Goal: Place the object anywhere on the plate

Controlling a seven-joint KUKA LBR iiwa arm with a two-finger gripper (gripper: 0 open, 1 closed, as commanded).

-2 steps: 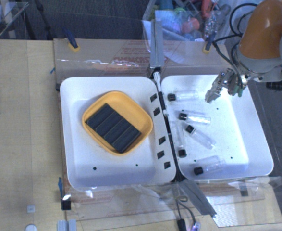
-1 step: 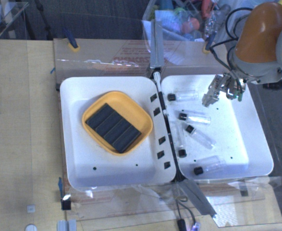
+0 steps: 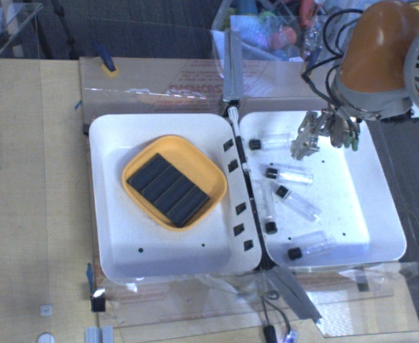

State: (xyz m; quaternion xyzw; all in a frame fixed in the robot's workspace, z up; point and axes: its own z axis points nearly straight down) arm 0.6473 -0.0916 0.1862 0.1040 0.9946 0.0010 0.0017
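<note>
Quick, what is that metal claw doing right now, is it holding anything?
Two-finger metal gripper: hanging above the right white bin near clear plastic vials with black caps; whether it grips anything cannot be told.

A single fixed camera looks down from above at a slant onto the pale wooden table (image 3: pixel 31 191), far enough off to take in both shallow white plastic bins side by side: the left bin (image 3: pixel 109 256) and the right bin (image 3: pixel 370 224) sit near the middle of the view. The near edge of the table lies toward the bottom, and a clear plastic box of coloured clutter (image 3: pixel 280 13) stands beyond the bins at the top. The grey arm with its orange band (image 3: pixel 377 45) enters from the right.
</note>
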